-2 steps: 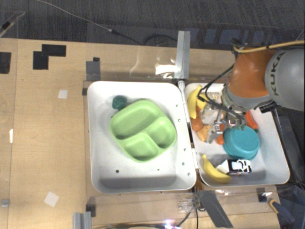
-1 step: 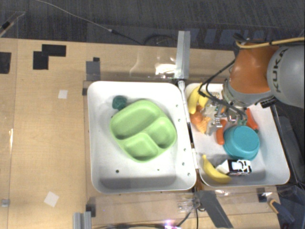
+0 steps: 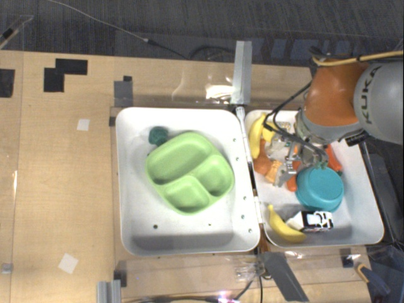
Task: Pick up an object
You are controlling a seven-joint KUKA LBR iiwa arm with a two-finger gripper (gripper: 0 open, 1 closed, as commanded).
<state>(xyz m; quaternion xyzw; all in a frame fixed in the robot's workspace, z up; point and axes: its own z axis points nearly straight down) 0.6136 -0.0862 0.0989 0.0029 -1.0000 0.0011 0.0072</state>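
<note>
Tool [image 3: 295,163] hangs over the right bin's [image 3: 372,223] clutter, teal bowl [image 3: 320,189] just beside it toward the near rim; finger state cannot be told.

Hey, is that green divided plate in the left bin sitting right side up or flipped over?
Right side up. The green divided plate shows its three hollow compartments and raised dividers facing the camera, resting in the left bin.

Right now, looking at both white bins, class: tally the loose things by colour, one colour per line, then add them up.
Green: 2, a divided plate and a small dark green ball
Yellow: 2, bananas
Teal: 1, a bowl
Orange: at least 1, a cluster partly hidden under the arm
Black and white: 1, a toy car
Total: at least 7
</note>
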